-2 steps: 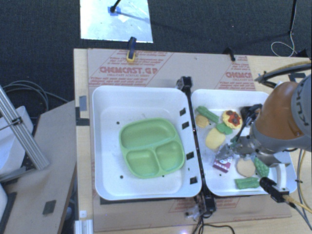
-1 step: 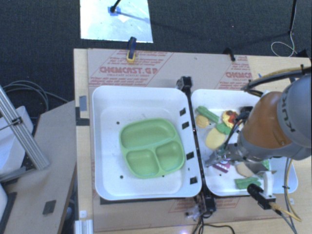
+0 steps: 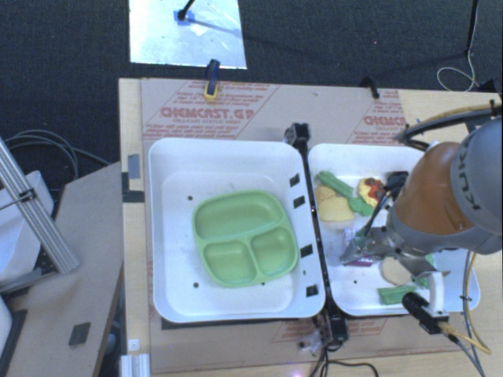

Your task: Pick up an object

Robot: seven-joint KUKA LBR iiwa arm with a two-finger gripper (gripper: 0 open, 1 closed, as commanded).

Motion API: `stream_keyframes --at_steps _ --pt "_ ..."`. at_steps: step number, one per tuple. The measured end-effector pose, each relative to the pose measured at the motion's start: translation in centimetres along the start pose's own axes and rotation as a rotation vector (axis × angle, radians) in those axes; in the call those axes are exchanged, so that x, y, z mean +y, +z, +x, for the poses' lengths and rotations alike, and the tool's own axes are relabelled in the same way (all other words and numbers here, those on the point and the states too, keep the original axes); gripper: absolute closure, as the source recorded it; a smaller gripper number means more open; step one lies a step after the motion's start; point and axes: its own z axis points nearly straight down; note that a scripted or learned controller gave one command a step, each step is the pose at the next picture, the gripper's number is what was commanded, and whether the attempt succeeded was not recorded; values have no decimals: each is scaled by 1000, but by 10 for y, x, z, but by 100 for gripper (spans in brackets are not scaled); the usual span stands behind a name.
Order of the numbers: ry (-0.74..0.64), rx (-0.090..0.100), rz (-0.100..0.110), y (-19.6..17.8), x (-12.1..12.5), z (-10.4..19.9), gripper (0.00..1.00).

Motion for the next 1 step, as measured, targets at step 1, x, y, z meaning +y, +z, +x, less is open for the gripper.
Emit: stream_keyframes --at_steps 1 --pt "-14 4 -10 -95 66 82 100"
